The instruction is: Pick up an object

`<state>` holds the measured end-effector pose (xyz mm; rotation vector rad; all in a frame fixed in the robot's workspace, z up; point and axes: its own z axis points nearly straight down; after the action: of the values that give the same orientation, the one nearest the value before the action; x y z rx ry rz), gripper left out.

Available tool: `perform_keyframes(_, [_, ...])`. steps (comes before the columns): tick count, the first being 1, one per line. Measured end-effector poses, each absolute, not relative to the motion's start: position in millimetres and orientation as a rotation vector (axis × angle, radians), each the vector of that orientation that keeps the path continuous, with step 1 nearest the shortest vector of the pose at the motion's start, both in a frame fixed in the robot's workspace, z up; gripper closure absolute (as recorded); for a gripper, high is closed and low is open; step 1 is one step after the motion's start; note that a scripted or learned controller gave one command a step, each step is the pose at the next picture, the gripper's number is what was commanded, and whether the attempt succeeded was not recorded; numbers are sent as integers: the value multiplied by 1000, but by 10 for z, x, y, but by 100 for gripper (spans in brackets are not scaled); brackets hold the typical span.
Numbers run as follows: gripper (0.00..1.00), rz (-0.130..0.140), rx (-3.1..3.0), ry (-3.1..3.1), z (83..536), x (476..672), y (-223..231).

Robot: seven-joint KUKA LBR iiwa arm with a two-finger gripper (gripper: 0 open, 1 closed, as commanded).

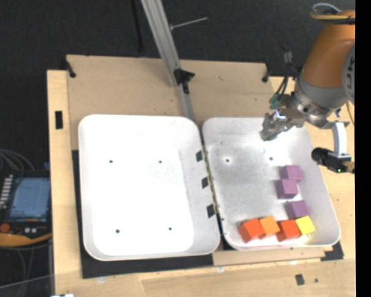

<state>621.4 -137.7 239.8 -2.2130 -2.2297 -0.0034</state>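
Hovering at the far end of the right bin, the gripper grips nothing, while the small blocks near the bin's front corner look light, rigid, easily pinched across flat sides.

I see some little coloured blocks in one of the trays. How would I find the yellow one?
Look at the right-hand white bin, the one the grey and orange arm reaches over. Follow its near edge to the right corner, where a row of blocks lies. The yellow block is at the right end of that row, beside a red-orange block and just below a purple block; it is the only yellow one.
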Motion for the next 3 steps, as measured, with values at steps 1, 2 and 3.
perform_keyframes(1, [100,-2,-2211,-2229,2499,6208,-805])
perform_keyframes(2, [100,2,-2213,-2227,2386,6231,-318])
perform_keyframes(3, [100,-4,-2212,-2231,2476,6287,241])
